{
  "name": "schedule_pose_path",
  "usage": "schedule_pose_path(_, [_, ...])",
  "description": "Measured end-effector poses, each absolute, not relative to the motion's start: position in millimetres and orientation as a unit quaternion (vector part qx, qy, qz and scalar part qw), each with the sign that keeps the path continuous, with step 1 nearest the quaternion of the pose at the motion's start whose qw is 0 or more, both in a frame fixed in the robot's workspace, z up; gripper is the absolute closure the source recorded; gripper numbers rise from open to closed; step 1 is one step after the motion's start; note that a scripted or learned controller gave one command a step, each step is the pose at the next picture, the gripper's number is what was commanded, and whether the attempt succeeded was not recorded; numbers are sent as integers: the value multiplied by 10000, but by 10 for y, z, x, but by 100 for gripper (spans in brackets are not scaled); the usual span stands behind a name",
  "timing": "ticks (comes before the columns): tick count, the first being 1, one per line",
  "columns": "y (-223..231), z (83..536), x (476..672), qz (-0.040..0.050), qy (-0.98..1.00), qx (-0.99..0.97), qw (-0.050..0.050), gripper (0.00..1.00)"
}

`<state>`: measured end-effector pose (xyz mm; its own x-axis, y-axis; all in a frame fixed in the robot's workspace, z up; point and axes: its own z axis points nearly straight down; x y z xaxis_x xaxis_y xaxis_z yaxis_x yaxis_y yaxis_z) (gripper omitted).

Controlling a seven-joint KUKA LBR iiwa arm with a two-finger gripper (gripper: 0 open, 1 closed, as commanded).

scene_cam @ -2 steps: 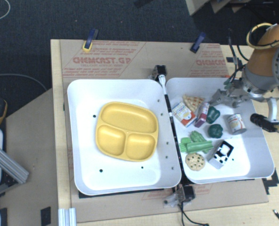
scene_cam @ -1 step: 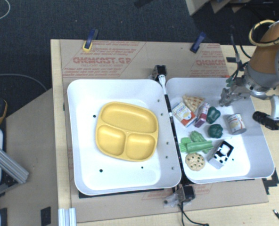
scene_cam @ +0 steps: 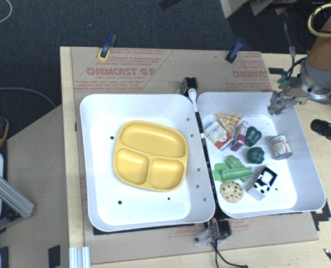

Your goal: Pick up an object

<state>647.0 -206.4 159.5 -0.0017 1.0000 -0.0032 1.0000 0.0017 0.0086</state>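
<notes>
Inside right bin (scene_cam: 308, 172): toy clutter — cookie (scene_cam: 231, 191), green veg (scene_cam: 232, 170), tin can (scene_cam: 279, 147), waffle (scene_cam: 228, 121), carton (scene_cam: 216, 134) — all lying loose. Gripper (scene_cam: 278, 102) hovers over bin's far right corner, apart from items, nothing in it; spread can't tell. Left bin (scene_cam: 93, 149) has yellow divided tray (scene_cam: 150, 155).

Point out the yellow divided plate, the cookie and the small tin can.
yellow divided plate (scene_cam: 150, 153): camera view, central ridge between compartments.
cookie (scene_cam: 231, 191): camera view, middle of its top face.
small tin can (scene_cam: 279, 147): camera view, its side.

Arm (scene_cam: 322, 66) cut off by right edge; tool (scene_cam: 278, 102) fingers indistinct.
</notes>
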Motion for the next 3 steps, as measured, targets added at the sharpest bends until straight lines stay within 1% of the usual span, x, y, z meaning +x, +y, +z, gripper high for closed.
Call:
schedule_pose_path(1, [-1979, 2169, 6543, 21, 7080, 7062, 44, 100])
schedule_pose_path(2, [-1980, 2261, 6553, 11, 7075, 7067, 27, 100])
schedule_pose_path(3, [-1517, 2367, 6273, 1, 7085, 7057, -15, 100])
